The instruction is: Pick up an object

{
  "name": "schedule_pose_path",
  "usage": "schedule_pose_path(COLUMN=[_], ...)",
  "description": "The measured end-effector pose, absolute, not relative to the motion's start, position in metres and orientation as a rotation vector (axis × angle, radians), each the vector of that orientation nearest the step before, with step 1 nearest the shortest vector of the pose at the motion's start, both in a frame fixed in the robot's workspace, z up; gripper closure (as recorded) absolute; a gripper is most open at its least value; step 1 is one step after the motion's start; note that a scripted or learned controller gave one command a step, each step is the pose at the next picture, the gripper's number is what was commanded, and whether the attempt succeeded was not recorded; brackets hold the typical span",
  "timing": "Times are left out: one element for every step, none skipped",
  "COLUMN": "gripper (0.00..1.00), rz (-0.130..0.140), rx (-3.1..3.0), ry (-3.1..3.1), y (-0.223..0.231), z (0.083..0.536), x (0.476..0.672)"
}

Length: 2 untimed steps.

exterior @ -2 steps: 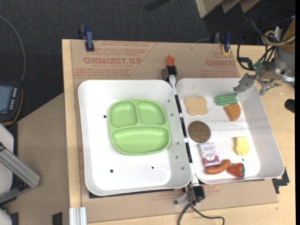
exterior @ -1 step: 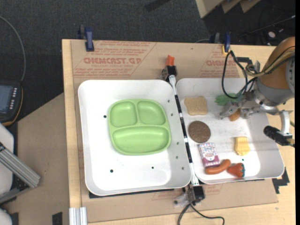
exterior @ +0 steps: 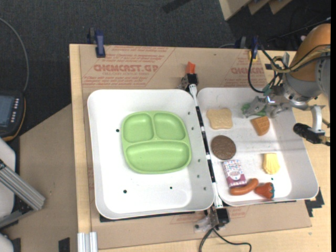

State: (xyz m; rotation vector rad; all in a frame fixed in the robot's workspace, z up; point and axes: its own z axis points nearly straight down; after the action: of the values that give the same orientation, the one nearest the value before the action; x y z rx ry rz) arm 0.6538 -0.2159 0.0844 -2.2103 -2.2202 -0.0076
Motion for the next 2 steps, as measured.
schedule_pose_path(gripper=[0.0, 0.0], rz=[-0.014, 0.002], rx=[-2.213, -2.219], ry=[-2.224, -2.219], y=[-0.218, -0.206], z=[0.087, 0.085], x=[0.635, 0.608])
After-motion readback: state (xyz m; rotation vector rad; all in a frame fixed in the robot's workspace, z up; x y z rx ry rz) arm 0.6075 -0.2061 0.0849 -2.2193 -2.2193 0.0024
